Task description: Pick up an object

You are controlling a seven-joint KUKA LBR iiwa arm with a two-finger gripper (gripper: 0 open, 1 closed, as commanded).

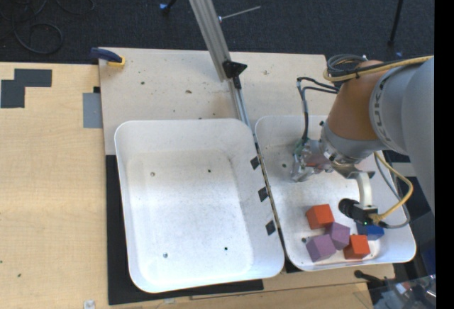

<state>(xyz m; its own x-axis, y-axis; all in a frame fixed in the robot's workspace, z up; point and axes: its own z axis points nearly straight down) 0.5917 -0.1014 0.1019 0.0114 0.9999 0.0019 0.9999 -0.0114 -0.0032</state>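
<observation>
The tool (306,162) hangs over the right bin (284,190), its state impossible to tell. This looks like the approach step. The blocks, including an orange block (320,215), lie nearer; next comes descending onto 1.

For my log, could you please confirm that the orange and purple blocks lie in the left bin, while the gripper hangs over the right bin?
Not quite: the camera view shows the orange block and purple blocks in the right bin, not the left. The gripper does hang over the right bin.
</observation>
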